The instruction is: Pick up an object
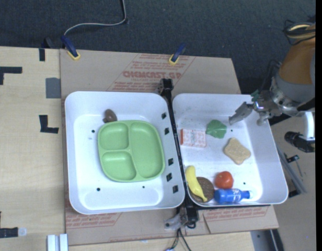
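My gripper hangs over the right bin's far right corner, open, with nothing between its fingers. Just to its left lies a crumpled green object. Below that is a tan bread-like block, and a red-and-white packet lies near the divider. Along the near wall sit a yellow banana, a brown disc, a red tomato and a blue bottle on its side.
The left bin holds a green divided plate and a small brown object behind it. Both bins rest on a cardboard sheet. The arm's grey and orange body stands at the right edge.
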Tool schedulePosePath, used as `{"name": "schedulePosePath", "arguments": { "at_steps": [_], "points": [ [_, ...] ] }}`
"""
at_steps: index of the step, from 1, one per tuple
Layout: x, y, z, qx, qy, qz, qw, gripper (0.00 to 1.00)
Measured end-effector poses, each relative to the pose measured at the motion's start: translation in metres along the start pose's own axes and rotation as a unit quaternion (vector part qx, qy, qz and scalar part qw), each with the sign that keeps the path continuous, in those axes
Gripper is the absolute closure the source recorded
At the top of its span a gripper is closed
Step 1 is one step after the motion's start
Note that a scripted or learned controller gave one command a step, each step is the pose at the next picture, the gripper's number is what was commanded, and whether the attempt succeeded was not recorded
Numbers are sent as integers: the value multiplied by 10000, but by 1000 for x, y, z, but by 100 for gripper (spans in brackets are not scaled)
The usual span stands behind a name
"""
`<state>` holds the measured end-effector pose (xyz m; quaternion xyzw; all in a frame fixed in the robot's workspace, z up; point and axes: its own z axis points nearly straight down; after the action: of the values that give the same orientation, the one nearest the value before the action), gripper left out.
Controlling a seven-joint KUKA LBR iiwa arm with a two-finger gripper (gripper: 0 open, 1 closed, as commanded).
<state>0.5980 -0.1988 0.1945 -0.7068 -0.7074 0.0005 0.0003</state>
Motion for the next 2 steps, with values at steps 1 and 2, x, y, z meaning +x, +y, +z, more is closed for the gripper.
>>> {"name": "schedulePosePath", "arguments": {
  "at_steps": [1, 2],
  "points": [
    [-11, -40, 108, -18, -4, 0, 10000, 0],
    [-12, -39, 98, -31, -17, 2, 10000, 100]
  ]
}}
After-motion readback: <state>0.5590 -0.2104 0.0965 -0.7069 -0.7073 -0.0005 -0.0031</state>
